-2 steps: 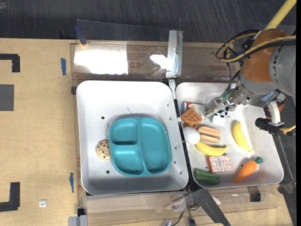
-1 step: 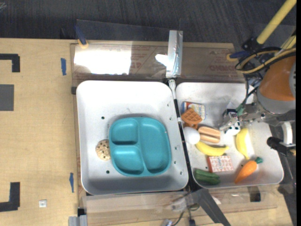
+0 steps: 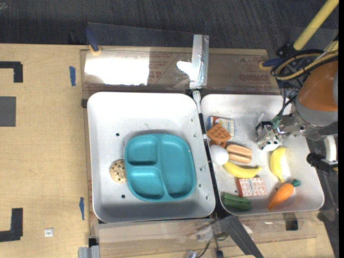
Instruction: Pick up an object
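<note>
- Pincer [image 3: 267, 135] hangs low over the right bin [image 3: 244, 102], near its far right side; whether it is released or clenched cannot be told.
- Just beside it lies a banana [image 3: 277, 163], with a carrot [image 3: 282, 194] nearer the front edge.
- Toward the bin's left side sit a waffle [image 3: 219, 134], a white egg [image 3: 219, 156], a hot dog [image 3: 239, 153], a second banana [image 3: 241, 170], a red packet [image 3: 251, 186] and a green cucumber [image 3: 236, 201].
- Left bin [image 3: 107, 112] holds a teal divided tray [image 3: 159, 166] and a cookie [image 3: 117, 171] touching its left edge.
</note>
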Robot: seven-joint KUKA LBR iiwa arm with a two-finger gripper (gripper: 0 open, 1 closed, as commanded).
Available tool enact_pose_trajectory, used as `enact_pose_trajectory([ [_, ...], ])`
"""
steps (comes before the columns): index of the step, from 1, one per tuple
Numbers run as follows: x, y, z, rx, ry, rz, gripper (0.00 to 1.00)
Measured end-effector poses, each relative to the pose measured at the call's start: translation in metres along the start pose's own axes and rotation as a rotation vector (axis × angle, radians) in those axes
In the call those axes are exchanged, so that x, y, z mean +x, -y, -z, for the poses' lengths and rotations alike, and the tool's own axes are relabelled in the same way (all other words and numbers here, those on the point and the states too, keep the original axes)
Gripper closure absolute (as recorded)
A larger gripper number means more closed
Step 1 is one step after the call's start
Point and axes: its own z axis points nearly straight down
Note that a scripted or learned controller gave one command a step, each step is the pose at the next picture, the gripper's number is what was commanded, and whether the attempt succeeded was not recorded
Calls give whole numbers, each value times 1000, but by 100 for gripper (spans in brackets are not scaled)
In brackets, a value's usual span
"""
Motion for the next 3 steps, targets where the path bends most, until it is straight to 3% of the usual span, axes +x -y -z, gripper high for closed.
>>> enact_pose_trajectory([
  [1,66,-63,77,10,-4,102,100],
  [2,78,-25,57,14,-8,489,100],
  [3,118,31,116,9,-6,466,100],
])
